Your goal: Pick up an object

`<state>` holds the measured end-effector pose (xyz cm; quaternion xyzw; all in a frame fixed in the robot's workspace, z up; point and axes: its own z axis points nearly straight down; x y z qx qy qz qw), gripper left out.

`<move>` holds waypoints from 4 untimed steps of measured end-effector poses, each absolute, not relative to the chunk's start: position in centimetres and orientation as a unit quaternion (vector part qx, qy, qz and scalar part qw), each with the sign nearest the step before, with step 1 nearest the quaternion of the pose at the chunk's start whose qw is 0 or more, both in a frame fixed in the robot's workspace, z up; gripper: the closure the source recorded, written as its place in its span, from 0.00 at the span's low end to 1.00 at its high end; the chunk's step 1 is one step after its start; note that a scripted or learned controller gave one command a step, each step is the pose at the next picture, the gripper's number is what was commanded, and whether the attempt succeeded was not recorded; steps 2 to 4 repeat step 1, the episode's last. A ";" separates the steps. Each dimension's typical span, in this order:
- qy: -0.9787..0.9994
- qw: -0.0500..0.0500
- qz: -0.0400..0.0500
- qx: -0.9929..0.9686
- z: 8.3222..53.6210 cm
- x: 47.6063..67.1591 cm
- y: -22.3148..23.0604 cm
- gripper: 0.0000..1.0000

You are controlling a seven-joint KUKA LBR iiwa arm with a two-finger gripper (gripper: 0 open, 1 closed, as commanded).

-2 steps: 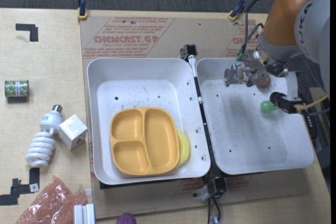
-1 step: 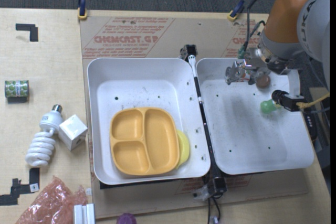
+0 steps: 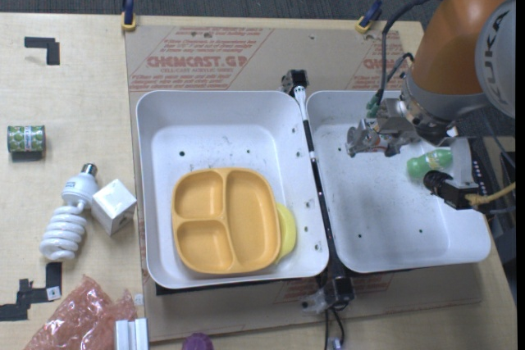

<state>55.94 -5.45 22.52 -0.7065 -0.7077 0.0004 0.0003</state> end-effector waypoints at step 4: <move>-0.707 -0.001 0.000 -0.707 21.6 58.1 -0.2 1.00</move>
